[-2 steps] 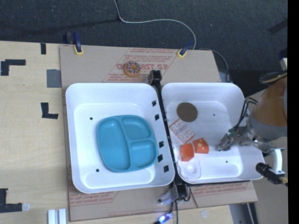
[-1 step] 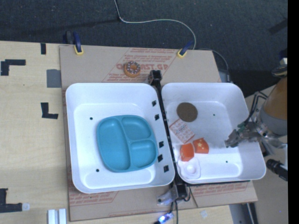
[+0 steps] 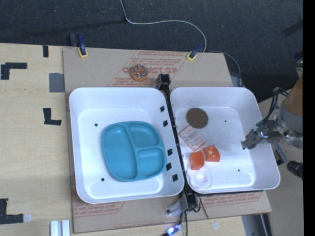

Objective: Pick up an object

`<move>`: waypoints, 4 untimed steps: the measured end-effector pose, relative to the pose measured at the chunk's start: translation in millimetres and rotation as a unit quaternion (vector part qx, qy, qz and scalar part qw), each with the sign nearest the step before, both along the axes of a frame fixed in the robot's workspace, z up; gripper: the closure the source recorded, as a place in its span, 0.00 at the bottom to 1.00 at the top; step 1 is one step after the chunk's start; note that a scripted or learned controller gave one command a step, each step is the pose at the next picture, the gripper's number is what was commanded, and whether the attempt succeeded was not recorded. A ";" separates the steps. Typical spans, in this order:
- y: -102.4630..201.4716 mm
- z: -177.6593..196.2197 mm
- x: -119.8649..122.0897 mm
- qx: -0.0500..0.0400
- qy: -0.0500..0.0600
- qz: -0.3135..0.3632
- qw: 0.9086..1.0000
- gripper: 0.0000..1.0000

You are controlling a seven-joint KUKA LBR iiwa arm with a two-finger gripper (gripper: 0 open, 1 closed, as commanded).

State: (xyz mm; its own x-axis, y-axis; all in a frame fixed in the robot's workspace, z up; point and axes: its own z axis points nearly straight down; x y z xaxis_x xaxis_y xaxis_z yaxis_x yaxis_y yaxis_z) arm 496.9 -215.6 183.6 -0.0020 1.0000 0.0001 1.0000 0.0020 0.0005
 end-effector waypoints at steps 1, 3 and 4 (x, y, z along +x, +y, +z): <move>1.8 62.8 -1.7 -0.001 -0.002 0.000 1.000 1.00; 107.4 69.4 33.5 0.000 0.001 0.002 1.000 1.00; 151.3 52.6 57.9 0.000 0.001 0.001 1.000 1.00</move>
State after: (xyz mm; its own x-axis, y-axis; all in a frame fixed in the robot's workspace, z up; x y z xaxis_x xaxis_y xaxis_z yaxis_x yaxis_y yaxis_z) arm 554.8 -64.3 236.2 -0.0043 1.0000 -0.0005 1.0000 0.0043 -0.0018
